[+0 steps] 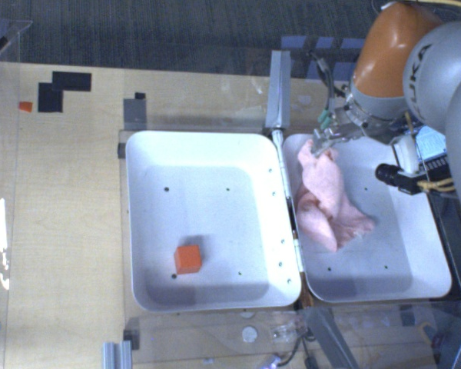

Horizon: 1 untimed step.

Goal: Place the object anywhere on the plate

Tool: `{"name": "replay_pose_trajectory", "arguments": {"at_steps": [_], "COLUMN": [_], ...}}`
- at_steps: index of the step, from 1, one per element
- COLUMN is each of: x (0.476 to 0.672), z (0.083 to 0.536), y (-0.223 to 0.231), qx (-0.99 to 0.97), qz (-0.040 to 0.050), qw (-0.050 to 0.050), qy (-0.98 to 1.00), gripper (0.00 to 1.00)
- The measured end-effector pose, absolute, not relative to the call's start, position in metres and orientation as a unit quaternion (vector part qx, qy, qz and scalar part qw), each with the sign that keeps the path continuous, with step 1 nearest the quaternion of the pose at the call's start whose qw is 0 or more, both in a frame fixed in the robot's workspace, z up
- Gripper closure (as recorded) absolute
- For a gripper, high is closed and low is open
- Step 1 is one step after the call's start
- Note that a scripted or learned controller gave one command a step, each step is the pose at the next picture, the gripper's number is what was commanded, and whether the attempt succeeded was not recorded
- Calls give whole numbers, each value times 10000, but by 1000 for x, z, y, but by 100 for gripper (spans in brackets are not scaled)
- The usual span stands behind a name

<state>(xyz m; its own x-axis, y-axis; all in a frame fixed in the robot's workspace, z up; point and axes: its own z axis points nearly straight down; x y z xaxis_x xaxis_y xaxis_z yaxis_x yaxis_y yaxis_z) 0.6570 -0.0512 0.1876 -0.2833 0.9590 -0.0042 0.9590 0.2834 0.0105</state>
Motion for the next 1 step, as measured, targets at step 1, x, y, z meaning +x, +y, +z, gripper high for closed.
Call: {"name": "replay_pose_trajectory", "arguments": {"at_steps": [1], "x": [659], "z": [227], "y": [-49], "qx": [5959], "qz": [29], "qw": [42], "qy": [8031], "gripper": [100]}}
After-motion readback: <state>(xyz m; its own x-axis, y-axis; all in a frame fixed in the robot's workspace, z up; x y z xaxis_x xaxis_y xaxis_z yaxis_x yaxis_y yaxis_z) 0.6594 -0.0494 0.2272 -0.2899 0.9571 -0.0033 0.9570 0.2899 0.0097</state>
